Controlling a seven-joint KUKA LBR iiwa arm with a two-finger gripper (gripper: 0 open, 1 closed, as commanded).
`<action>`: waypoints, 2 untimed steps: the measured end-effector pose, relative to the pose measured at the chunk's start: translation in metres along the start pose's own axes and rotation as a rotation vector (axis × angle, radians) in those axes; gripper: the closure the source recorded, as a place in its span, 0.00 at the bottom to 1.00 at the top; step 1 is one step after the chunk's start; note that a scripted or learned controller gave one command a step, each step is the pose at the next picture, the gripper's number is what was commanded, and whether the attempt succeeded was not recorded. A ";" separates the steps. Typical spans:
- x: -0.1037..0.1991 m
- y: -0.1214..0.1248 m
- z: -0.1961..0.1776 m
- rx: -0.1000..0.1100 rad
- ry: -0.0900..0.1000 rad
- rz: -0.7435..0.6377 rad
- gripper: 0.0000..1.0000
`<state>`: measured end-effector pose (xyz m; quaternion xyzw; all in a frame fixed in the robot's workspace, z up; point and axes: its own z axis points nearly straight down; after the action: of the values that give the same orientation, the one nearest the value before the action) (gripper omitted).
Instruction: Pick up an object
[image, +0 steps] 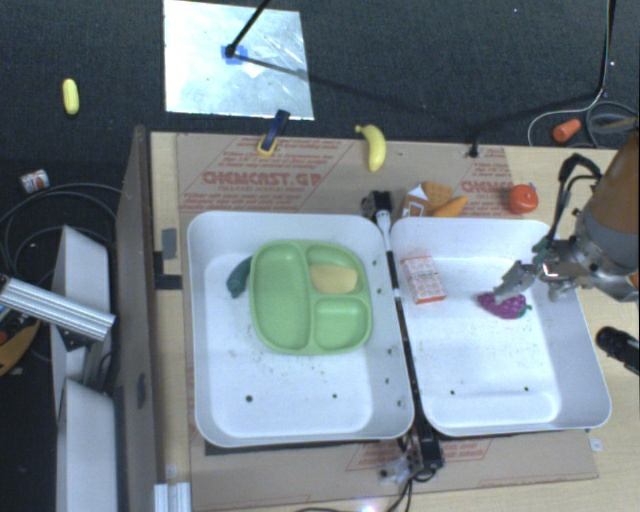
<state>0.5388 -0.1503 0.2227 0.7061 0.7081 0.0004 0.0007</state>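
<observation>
Right bin (560, 400): purple grape-like toy (503, 305) lies mid-bin toward the back, and a small red-and-white carton (422, 279) sits near the left wall. The tool (512, 283) comes in from the right, low, its tips just above and touching the upper edge of the purple toy; open or closed, cannot tell. Left bin (240, 400): green divided plate (300, 310) with a yellow piece (334, 277) in its upper-right compartment, a dark green item (238, 277) just beside the plate's left rim. On the counter (300, 170) behind the bins: a yellow banana (373, 146)

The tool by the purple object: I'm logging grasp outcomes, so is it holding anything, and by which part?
It cannot be told. The tool sits right above the purple grape-like toy lying in the right white bin, but no grip is visible.
</observation>
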 end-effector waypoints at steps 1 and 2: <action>-0.045 0.031 0.065 0.000 -0.002 0.003 0.00; -0.048 0.051 0.142 0.002 0.000 -0.002 0.00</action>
<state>0.5897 -0.1982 0.0805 0.7055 0.7087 -0.0004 -0.0001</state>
